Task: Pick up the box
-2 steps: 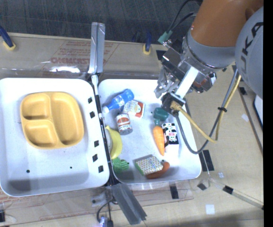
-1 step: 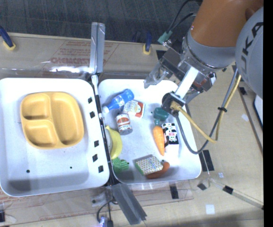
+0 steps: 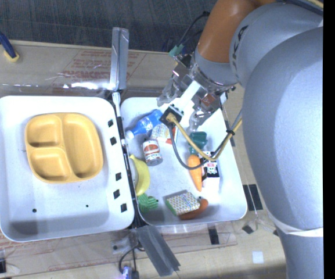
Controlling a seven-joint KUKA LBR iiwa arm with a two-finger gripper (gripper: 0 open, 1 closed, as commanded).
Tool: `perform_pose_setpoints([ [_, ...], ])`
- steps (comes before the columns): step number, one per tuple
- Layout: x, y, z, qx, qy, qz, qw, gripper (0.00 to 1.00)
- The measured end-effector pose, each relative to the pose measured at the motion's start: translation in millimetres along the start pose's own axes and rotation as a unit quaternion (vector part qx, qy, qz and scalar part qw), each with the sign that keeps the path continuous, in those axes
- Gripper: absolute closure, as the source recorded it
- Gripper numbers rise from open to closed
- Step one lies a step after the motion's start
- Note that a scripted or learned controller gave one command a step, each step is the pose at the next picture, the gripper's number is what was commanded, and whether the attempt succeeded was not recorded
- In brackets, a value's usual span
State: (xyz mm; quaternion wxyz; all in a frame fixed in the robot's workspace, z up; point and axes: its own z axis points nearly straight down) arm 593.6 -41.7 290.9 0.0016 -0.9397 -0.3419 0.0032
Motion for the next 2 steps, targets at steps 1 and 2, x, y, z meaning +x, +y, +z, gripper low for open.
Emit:
perform_pose_setpoints([
  [1, 47.5, -12.9, 100.9, 0.001, 0.0, 0.006, 1.0, 0.0],
  [2, 68.1, 0.7, 98.7, -0.002, 0.002, -0.029, 0.9996, 0.0],
])
